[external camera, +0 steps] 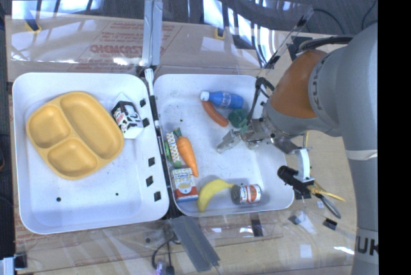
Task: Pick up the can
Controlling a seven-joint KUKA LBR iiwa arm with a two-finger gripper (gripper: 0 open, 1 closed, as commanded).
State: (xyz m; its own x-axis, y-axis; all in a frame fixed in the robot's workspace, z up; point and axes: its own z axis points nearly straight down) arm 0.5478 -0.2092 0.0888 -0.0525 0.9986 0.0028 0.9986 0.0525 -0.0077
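Can (246, 193) lies on its side near the lower right corner of the right bin (192, 84), lower centre-right of the frame, its label red and white. A banana (212, 193) lies just left of it, touching or nearly so, and a small juice carton (183, 182) sits further left against the bin's left wall.

In the camera view, the gripper (231, 139) hangs over the middle of the right bin, above and a little left of the can in the frame, well apart from it. Its fingers look slightly parted with nothing between them, though their metal tips are small and partly blurred. A green object (238, 117), a sausage (215, 114) and a blue bottle (223, 99) lie just above the gripper, and a carrot (187, 155) lies to its left. The left bin (83, 209) holds a yellow divided plate (74, 133) and a black-and-white carton (128, 117).

Judging from this, the approach is in hand: no grasp is made. The next move calls for shifting toward the lower right of the frame, centring over the can, turning the fingers across its round body, and descending clear of the banana and the bin wall.
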